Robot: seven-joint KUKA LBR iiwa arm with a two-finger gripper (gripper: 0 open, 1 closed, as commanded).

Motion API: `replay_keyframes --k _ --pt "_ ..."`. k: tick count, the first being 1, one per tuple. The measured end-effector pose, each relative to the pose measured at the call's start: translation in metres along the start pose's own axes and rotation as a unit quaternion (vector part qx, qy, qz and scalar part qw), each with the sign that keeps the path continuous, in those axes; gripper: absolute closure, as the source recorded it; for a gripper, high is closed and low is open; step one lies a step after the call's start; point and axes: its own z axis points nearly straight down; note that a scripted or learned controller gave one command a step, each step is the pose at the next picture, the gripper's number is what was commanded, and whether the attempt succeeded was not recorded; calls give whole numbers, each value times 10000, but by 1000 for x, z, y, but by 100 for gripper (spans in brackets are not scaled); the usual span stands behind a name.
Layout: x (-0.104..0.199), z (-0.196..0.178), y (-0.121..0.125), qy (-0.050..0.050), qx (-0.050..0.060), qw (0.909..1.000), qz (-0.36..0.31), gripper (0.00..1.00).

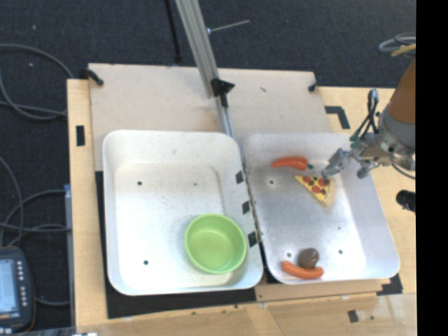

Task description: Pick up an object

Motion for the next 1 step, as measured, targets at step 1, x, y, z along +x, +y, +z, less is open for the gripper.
replay_keyframes --k 1 --pt "0 0 0 -2 1 10000 -3 0"
